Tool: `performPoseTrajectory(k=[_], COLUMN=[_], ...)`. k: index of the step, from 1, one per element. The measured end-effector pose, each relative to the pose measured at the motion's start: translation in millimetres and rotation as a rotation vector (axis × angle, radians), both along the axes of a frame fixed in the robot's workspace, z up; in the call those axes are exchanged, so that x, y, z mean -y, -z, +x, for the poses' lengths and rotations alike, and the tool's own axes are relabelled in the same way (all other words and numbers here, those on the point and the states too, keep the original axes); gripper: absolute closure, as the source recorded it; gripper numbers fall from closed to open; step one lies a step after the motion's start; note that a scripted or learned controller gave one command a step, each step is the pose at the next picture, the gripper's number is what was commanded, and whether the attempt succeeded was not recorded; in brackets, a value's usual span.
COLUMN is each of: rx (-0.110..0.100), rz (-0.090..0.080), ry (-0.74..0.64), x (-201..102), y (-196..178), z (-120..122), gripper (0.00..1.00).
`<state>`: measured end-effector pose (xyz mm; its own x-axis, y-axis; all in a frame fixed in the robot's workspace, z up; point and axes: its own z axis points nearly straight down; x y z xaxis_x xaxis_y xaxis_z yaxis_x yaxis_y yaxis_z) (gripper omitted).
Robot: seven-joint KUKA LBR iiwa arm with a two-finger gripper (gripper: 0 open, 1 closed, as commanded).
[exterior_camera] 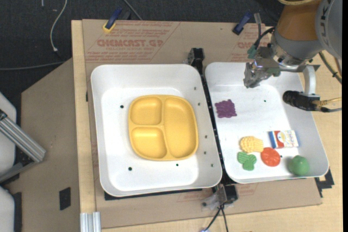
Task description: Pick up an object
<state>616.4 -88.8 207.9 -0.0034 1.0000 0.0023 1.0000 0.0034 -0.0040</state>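
- The gripper hung over the right bin's far end, nothing between its fingers; whether they were apart I could not tell.
- The grapes lay nearest, just below it: probably light, bumpy plastic, best pinched across the middle.
- Smaller toys sat crowded near the bin's front edge.

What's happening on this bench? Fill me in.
A robot arm is working on picking up an object. Its gripper hangs over the far end of the right bin, with nothing seen between its fingers. The purple grapes lie nearest it; toy corn, a tomato and a green ball sit further off. A yellow divided plate occupies the left bin.
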Motion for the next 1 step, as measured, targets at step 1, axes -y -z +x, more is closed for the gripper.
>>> performPoseTrajectory(k=[1], rx=[-0.001], rz=[0.000], ry=[0.000], x=[-40.5], y=[3.1], z=[-31.9], gripper=[1.00])
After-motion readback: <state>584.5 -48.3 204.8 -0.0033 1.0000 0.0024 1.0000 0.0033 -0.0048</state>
